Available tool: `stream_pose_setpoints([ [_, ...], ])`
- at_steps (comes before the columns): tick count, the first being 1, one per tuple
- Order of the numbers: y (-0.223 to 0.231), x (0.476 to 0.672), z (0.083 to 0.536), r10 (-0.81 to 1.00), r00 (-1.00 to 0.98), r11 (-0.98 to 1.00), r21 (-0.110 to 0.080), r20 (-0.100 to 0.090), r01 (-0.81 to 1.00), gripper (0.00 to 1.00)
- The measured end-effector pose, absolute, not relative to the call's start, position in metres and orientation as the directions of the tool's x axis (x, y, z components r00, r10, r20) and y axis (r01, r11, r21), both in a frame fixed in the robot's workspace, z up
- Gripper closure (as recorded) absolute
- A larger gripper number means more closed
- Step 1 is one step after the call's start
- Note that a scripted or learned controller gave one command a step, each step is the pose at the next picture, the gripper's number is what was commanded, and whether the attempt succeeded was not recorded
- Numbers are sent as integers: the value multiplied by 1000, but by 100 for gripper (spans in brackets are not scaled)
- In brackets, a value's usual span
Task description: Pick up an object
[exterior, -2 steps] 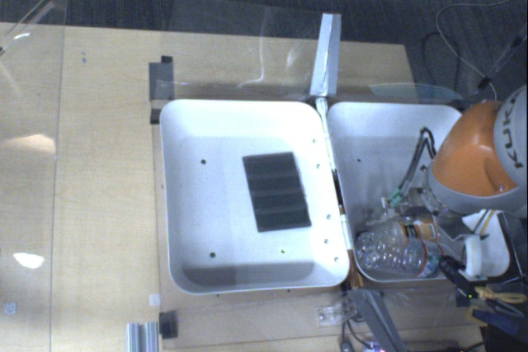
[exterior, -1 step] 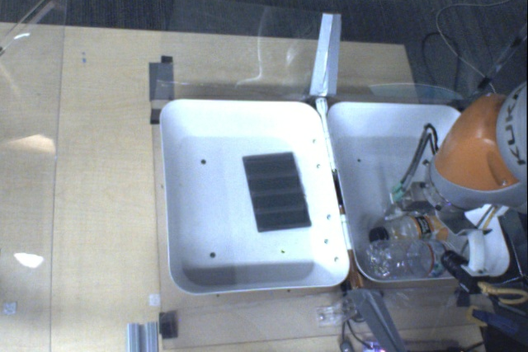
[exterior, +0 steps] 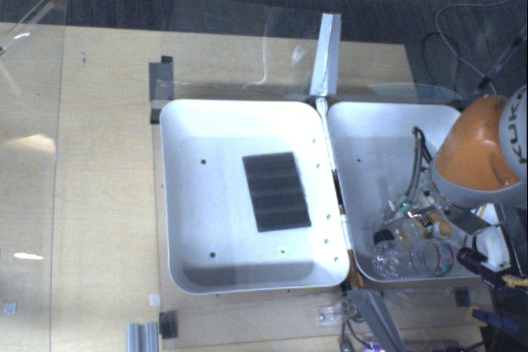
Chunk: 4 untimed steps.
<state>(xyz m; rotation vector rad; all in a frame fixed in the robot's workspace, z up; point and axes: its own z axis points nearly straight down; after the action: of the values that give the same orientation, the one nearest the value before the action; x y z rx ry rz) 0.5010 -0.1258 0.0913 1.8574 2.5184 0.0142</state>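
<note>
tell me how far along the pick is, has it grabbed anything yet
Done: the grey arm with the orange band has reached into the right white bin. In hand: its gripper sits low over clear, glassy clutter near the bin's front edge. Left: a visible grasp and lift. The dark ribbed rectangular pad lies flat in the left white bin.

A dark ribbed slab [exterior: 276,192] lies in the left bin [exterior: 186,177]; the arm [exterior: 478,157] overhangs the right bin [exterior: 363,144].

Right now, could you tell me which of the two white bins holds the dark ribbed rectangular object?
The left bin holds the dark ribbed rectangle, lying flat near its centre. The right bin instead has the arm reaching into it.
</note>
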Motion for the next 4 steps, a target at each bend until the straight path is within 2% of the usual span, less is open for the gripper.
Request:
stream_pose_setpoints([
  [1,-128,502,91,956,-293,294,18,-10,956,0],
  [2,-126,505,102,955,-296,296,24,-10,955,100],
  [3,-126,504,102,955,-296,296,23,-9,955,0],
  [4,-94,492,90,946,-325,325,16,-9,946,0],
])
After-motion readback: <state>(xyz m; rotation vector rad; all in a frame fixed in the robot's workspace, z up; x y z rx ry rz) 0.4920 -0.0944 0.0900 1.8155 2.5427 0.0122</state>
